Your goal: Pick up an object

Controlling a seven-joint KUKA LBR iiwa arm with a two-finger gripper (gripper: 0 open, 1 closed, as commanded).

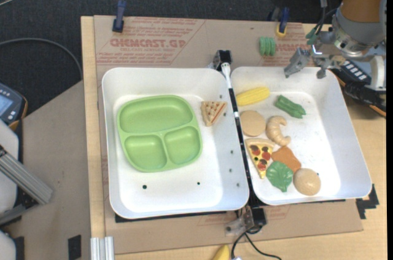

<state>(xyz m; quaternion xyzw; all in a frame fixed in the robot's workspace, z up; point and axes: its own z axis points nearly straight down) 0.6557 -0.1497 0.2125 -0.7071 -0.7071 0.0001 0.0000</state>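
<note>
End effector (305, 63) seemingly open, empty.

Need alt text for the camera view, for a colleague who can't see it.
The gripper hangs open above the right bin's far edge, holding nothing. That bin holds toy food, including corn and a pizza slice; the left bin holds a green tray and a waffle piece.

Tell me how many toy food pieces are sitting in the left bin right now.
1. A waffle wedge lies in the left bin, just right of the green divided plate and near the divider between the bins. Nothing looks hidden.
</note>
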